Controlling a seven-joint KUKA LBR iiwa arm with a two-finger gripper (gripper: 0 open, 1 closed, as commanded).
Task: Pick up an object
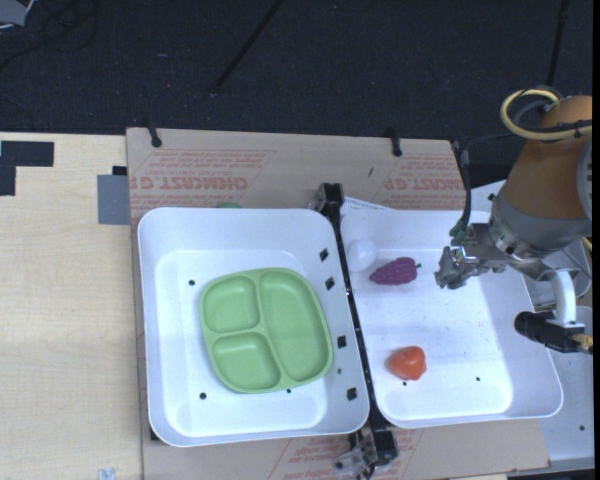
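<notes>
A purple, lumpy object (394, 271) lies in the right bin (480, 398) toward its back left. A small red-orange object (407, 362) sits nearer the front of that bin. My gripper (458, 266) hangs over the right bin's back right area, to the right of the purple object and apart from it. Nothing shows between its fingers.
The left bin (170, 268) holds a green divided plate (265, 329) with three compartments. A black divider (342, 298) runs between the bins. A whitish round object (360, 255) sits at the right bin's back left corner. Cardboard lies under both bins.
</notes>
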